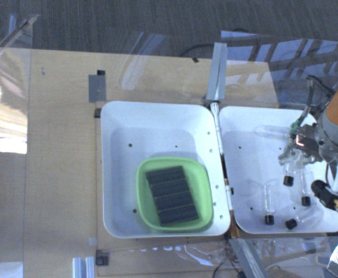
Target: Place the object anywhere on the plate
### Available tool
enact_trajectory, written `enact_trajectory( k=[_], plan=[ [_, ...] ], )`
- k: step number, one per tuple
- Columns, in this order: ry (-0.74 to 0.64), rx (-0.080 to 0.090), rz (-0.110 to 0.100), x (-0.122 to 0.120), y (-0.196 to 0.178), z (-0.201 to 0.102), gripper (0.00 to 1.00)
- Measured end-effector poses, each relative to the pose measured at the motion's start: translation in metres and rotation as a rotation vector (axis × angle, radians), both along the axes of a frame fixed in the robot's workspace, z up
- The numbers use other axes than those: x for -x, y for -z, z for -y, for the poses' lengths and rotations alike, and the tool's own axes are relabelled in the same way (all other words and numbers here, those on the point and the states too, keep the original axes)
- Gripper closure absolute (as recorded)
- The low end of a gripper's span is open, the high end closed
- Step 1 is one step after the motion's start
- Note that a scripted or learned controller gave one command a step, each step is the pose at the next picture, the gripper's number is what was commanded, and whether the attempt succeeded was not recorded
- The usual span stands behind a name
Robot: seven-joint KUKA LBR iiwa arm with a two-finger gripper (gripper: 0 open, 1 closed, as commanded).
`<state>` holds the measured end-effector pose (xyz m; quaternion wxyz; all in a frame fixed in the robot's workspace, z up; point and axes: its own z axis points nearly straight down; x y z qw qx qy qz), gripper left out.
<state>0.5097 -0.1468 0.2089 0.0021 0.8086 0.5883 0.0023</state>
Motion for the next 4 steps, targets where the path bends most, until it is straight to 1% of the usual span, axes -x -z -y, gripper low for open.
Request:
enact_trajectory(
  k=[1, 2, 3, 4],
  plan=[
    [-0.147, 0.0, -0.003, 0.022, 0.071, -0.06, 1.0],
    [-0.202, 0.0, 0.002, 0.021, -0.04, -0.122, 1.0],
    [-0.434, 0.001, -0.003, 0.022, 0.0, -0.174, 1.0],
    [-0.527, 0.001, -0.002, 0.006, 0.022, -0.222, 1.0]
  ],
)
